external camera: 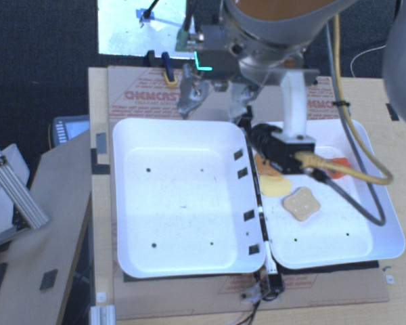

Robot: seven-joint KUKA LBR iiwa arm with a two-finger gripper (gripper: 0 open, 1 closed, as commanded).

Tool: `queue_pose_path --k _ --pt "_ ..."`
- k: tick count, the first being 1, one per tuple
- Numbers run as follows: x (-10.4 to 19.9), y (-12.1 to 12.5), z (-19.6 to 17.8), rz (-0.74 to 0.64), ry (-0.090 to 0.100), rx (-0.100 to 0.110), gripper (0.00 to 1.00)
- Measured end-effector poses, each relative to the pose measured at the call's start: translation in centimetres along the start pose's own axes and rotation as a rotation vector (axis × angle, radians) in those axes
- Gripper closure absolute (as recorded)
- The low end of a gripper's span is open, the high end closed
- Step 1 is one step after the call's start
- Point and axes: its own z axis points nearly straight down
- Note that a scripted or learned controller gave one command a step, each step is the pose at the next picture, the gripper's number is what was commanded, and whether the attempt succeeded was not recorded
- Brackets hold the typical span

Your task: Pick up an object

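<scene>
Two white bins (183,202), one tan biscuit (302,204)

Two shallow white bins sit side by side on a wooden worktop (365,93), the left bin (183,195) and right bin (365,239) joined by black clips (247,215). Brown cardboard (149,93) printed with red lettering lies beneath them. A slanted aluminium rail (13,188) stands at far left.

Tan toast-shaped piece (302,204) lying flat in right bin (365,249), yellow piece (276,187) beside it
</scene>
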Motion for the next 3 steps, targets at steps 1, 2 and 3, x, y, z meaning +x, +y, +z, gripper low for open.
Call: queue_pose_path --k 1,2,3 --pt "0.04 0.02 -1.15 -0.004 0.002 -0.002 1.00" --pt "0.04 0.02 -1.10 -0.005 0.001 -0.002 0.00" --pt "0.04 0.02 -1.10 -0.005 0.001 -0.002 0.00"
